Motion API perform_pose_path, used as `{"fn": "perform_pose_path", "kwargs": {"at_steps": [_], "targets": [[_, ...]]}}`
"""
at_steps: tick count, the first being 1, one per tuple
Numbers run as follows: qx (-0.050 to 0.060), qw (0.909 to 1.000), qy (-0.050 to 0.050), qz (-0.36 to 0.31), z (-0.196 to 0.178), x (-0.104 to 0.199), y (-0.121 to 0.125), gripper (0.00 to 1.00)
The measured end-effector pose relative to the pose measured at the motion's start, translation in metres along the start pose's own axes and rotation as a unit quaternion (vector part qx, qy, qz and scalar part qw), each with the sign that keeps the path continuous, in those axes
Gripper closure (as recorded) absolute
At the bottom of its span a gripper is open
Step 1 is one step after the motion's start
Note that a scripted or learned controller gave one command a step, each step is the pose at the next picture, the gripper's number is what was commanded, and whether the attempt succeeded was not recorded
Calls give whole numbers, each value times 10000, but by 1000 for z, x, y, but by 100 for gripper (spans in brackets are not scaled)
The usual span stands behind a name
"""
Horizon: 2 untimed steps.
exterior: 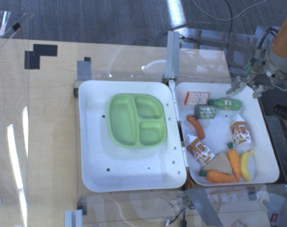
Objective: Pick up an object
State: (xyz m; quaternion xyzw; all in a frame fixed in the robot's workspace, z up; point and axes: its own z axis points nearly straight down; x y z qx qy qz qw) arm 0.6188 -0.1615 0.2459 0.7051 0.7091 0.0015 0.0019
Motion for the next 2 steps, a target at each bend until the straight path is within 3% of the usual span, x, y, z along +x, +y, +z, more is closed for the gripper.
{"fn": "perform_pose_path", "kwargs": {"at_steps": [1, 2], "targets": [[7, 9997, 1, -262, 99, 31, 8, 0], [-163, 9986, -14, -501, 126, 29, 14, 0]]}}
